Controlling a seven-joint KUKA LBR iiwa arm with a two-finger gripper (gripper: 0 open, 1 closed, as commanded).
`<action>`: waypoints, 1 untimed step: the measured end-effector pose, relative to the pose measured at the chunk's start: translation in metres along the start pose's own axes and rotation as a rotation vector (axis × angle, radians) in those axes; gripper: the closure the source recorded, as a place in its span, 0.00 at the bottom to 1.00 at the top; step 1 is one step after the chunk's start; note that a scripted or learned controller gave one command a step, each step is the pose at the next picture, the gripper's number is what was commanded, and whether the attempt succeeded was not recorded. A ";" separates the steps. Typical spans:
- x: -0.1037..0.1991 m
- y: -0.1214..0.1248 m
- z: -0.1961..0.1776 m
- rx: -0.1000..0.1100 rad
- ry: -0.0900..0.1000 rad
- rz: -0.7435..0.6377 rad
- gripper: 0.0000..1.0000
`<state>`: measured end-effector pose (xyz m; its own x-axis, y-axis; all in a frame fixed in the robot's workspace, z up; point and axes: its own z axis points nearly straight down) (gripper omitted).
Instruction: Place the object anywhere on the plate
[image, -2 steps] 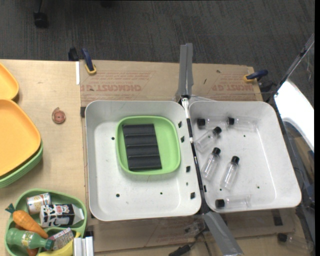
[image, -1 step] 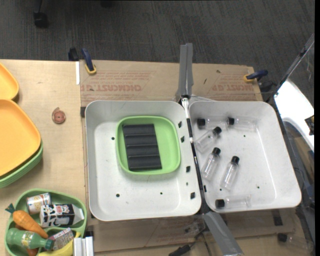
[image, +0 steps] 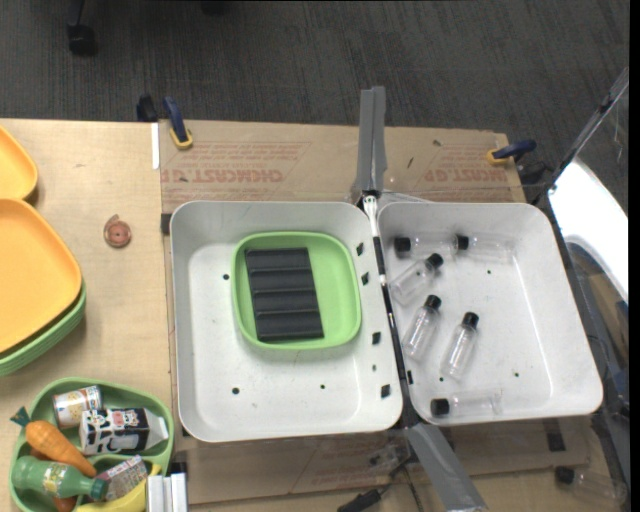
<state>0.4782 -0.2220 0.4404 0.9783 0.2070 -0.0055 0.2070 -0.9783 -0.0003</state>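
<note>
**Vials wait in right bin, green plate in left**

From the left: stacked orange plates (image: 30, 270) sit at the bench's nine o'clock edge, and a green bowl (image: 40, 405) at seven o'clock holds a toy carrot (image: 55, 442), a small can (image: 76, 405) and packets whose print is too small to read. Cardboard (image: 260, 165) at twelve o'clock bears upside-down lettering, cut off and hard to read. The left bin (image: 200, 390) holds a green plate (image: 345, 290) carrying a dark ribbed insert (image: 284, 293). The right bin (image: 560, 360) holds clear vials (image: 460, 343) with black caps, scattered well apart from the plate. The gripper's state cannot be told.
</note>
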 end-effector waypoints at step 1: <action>0.000 0.000 0.150 0.002 0.000 0.010 0.00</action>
